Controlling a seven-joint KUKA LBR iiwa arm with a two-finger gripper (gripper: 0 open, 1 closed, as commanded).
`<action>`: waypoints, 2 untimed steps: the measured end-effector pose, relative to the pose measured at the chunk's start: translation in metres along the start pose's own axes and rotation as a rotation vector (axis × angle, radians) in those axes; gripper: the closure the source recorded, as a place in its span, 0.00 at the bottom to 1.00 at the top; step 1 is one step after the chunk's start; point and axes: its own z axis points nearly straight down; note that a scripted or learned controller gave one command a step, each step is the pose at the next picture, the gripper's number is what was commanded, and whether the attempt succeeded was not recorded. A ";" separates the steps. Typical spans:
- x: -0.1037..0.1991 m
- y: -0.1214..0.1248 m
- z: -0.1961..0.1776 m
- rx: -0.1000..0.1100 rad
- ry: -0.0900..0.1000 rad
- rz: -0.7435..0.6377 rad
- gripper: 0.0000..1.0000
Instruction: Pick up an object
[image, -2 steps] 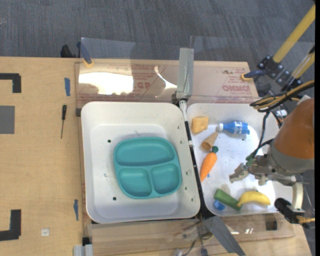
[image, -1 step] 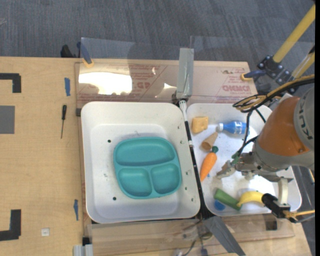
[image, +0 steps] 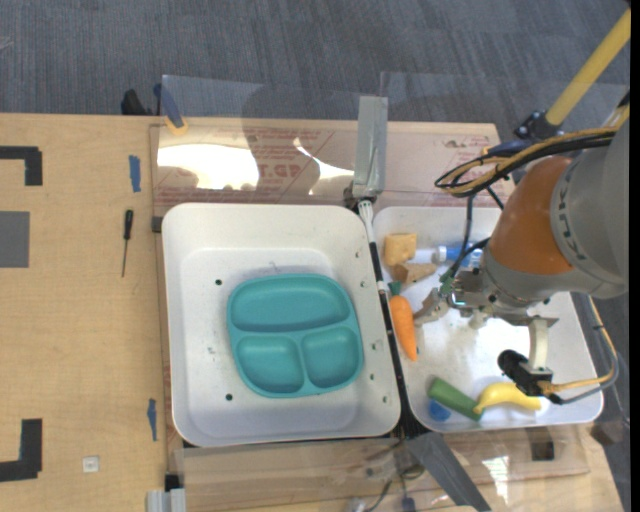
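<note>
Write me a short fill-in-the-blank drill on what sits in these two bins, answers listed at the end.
1. The teal divided tray lies in the ____ bin of the two as the camera sees them.
2. The tray has ____ compartments.
3. The carrot lies in the right bin, along the wall it shares with the ____ bin.
4. At the right bin's near edge, the banana lies next to a ____ cylinder.

Missing words: left; three; left; green
</note>
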 end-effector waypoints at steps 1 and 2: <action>0.000 0.000 0.000 0.000 0.000 0.000 0.00; -0.011 0.048 0.001 0.003 0.000 -0.018 0.00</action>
